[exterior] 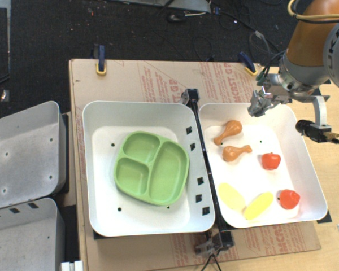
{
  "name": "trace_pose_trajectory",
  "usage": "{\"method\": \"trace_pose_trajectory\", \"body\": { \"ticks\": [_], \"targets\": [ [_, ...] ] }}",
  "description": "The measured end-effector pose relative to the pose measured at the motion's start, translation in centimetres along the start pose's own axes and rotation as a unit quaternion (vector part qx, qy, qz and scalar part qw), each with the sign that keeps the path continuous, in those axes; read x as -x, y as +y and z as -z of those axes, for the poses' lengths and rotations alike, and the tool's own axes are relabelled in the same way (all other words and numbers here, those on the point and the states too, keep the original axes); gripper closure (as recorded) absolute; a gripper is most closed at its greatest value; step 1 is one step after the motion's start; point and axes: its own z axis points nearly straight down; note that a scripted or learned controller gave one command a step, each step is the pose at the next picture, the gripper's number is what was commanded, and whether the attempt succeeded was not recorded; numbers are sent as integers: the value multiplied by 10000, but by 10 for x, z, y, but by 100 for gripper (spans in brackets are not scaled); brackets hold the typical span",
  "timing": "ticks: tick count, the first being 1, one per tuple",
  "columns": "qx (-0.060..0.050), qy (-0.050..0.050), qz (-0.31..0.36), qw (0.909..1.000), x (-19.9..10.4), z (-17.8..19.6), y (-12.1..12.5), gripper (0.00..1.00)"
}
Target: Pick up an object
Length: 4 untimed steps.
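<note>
**Operator:** How far along is the pick?

**Observer:** You are at the start, as I judge it. Nothing is lifted. The gripper (259, 107) hangs over the far edge of the right bin (311, 168), and you can see nothing between its fingers. How wide they stand I cannot tell; they are dark and small against the rim.

**Operator:** What can I go for?

**Observer:** Everything loose lies in that right bin. Two orange drumsticks (230, 131) sit nearest the gripper, one just behind the other (236, 152). A red tomato (270, 161) lies to their right, a second red one (288, 199) near the front corner. Two yellow pieces (231, 196) lie side by side at the front, the other (258, 205) tilted toward the red one.

**Operator:** And the left bin?

**Observer:** You have a green divided plate (152, 167) lying flat there, well apart from the gripper.

**Operator:** So what is left?

**Observer:** All of it, I think: choose a thing, come down, close, lift. The upper drumstick looks the shortest reach.
</note>
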Motion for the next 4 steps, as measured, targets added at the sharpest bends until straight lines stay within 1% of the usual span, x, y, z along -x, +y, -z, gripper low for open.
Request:
{"method": "trace_pose_trajectory", "body": {
  "ticks": [1,2,3,4],
  "targets": [
    [-29,12,13,10000,-42,6,-29,100],
    [-28,13,19,10000,-97,12,-54,100],
    [-29,13,17,10000,-138,15,-78,100],
    [-42,13,22,10000,-189,-3,-102,100]
  ]
}}
